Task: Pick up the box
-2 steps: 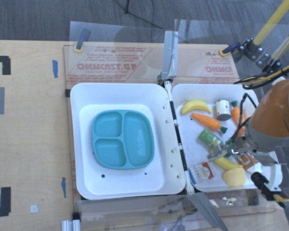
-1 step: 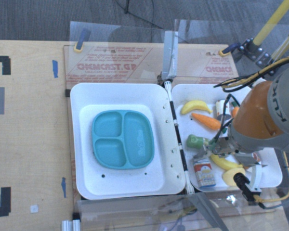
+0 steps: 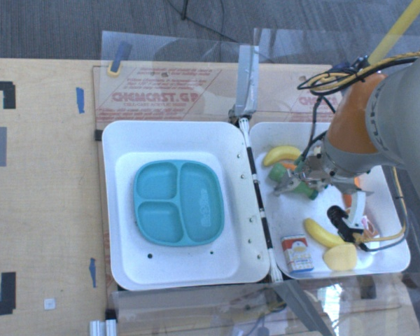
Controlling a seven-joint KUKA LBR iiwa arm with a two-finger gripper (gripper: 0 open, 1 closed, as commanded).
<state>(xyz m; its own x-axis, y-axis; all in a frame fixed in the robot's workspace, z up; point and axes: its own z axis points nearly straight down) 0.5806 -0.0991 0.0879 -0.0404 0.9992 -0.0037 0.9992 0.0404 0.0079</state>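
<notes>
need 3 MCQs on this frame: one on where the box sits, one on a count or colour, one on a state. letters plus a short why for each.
1. Where is the box?
A. on the divided plate
B. near the front edge of the right bin
C. on the bench outside the bins

2. How many bananas lie in the right bin?
A. none
B. two
C. four

3. How does the box stand with respect to the tool?
A. apart from it, lying on the bin floor
B. lifted above the bin
C. pressed under the arm

Answers:
1 B: the box lies at the right bin's front edge, beside a banana.
2 B: one banana at the back, the other near the front.
3 A: the tool is over the green items further back, and the box rests flat away from it.
</notes>
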